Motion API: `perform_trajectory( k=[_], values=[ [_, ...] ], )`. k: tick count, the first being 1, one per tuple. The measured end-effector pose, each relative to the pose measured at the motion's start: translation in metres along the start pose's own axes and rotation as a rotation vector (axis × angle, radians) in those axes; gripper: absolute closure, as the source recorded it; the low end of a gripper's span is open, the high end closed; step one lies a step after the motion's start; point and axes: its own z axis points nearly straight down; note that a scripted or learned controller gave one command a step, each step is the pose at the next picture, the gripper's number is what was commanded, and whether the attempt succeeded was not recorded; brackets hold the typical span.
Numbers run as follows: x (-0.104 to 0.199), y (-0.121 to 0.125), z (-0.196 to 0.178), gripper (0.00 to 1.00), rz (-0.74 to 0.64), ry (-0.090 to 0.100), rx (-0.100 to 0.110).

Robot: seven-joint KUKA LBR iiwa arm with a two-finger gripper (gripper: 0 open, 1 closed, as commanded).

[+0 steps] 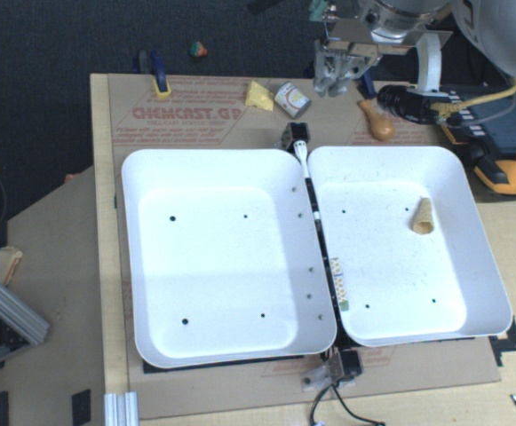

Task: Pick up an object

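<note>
Looking at the right bin point(471, 238): we've got one pickable thing in it, a small tan cone point(423, 216) lying on the floor toward the far-right part, clear of the walls. Its long axis runs roughly far-to-near in the camera view, narrow end pointing away from us, wider open end nearer.

Gripper point(332, 82) hangs well beyond the bins' far edge, over the cardboard point(186, 109), close to the small white box point(291, 99) and yellow wedge point(259, 97). Nothing sits between its fingers; they look slightly parted, so we read it as open and empty.

Key relation: the cone lies nearer to us and to the right of the gripper, well apart. We'd expect a closing direction across the cone's short width to suit best.
</note>
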Motion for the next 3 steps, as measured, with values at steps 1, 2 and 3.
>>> perform_trajectory(
  k=[1, 2, 3],
  values=[
    [0.007, -0.033, 0.069, 1.0, -0.005, 0.002, 0.019],
    [0.029, -0.005, -0.137, 1.0, -0.009, 0.005, -0.013],
    [0.047, 0.006, -0.005, 1.0, -0.008, 0.001, 0.022]
  ],
)
